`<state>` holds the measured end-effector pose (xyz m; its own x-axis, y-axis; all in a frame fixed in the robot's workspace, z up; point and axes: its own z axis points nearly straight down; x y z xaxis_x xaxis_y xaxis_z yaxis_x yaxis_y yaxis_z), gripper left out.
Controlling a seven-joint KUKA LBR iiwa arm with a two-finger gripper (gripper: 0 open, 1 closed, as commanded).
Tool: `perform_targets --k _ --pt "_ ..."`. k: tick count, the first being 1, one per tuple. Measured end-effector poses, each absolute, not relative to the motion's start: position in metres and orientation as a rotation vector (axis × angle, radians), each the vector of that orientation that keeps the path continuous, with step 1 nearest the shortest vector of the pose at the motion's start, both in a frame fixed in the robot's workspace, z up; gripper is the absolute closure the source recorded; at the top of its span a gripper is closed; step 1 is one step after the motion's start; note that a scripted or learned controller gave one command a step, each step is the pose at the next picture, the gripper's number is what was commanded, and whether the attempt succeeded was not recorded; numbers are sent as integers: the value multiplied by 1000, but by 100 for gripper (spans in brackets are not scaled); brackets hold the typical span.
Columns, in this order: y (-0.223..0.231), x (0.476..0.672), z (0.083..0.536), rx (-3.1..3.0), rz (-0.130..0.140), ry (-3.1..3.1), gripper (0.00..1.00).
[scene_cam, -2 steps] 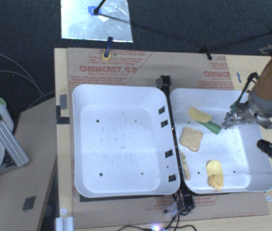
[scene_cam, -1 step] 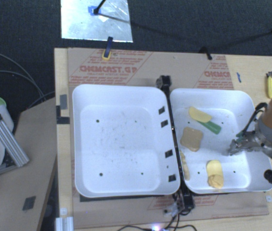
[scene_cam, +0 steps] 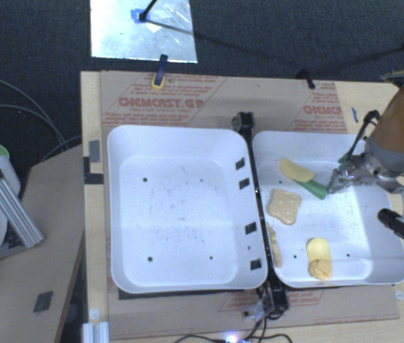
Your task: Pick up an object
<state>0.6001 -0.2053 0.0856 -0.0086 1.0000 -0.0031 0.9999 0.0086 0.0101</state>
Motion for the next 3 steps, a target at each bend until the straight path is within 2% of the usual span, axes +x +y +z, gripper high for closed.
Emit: perform_targets --k 1,2,3 --pt "-207 510 86 2228 -4 2222 100" --pt "-205 602 96 2205 9 2224 100" --pt "-207 515 125 2226 -2 2220 100"
